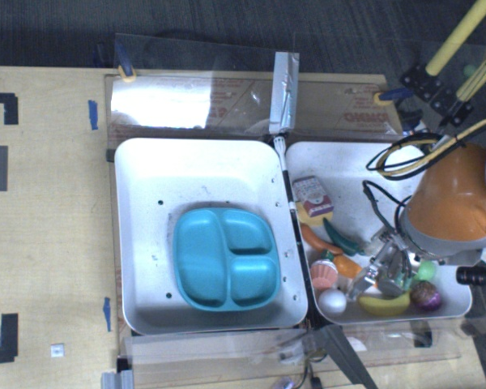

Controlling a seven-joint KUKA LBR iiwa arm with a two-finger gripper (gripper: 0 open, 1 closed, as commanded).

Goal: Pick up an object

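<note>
My gripper (378,272) is down in the right bin (352,159), near its front, over a cluster of toy foods. Just below it lies a yellow banana (384,304). To its left are an orange piece (347,266), a pink cupcake (324,275) and a white ball (334,301). A purple onion (426,297) and a green piece (425,271) sit to its right. Further back lie a carrot (314,237), a green pepper (338,238) and a small red-and-white box (311,194). Nothing is visibly held off the bin floor.
The left bin (146,177) holds a blue divided plate (225,257). A metal divider (283,91) stands behind the seam between the bins. Black and yellow cables (397,156) loop over the right bin's back right, beside the orange wrist band (454,197).
</note>
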